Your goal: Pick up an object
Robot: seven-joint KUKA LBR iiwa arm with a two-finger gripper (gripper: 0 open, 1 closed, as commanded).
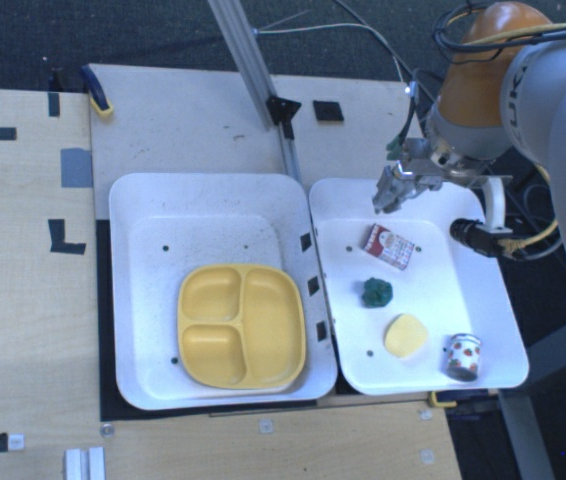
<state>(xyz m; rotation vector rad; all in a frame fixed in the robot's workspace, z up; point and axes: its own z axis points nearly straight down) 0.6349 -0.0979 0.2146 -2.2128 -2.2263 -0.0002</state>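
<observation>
Small red-and-white carton lying flat, upper middle of right white bin. Gripper poised just at carton's 12 o'clock, nothing held; finger spread impossible to tell. Best to centre over carton, descend straight. Green lump close at 6 o'clock; yellow round piece beyond.

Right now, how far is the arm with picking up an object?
Nothing looks lifted yet. The pincer hovers over the right bin, just above the red-and-white packet. The packet, green lump, yellow piece and small figurine all lie in the bin. Descent, grasp and lift remain.
</observation>
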